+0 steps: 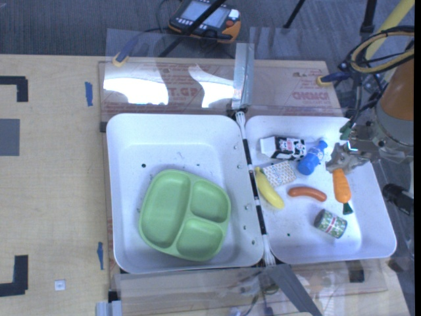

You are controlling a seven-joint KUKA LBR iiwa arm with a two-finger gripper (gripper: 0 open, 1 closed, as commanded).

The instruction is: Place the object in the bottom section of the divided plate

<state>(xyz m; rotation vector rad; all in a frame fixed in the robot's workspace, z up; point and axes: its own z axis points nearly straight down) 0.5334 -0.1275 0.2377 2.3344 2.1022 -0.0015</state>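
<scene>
Pincer [346, 155] at right bin's far edge, just above orange plastic carrot [341, 187]; can't tell its opening. I'd grip carrot mid-body, then drop into green divided plate [185, 214] bottom section.

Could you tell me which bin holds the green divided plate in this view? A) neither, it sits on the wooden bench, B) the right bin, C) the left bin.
C: the green divided plate lies inside the left bin, while the right bin holds the banana, sausage and carrot.
</scene>
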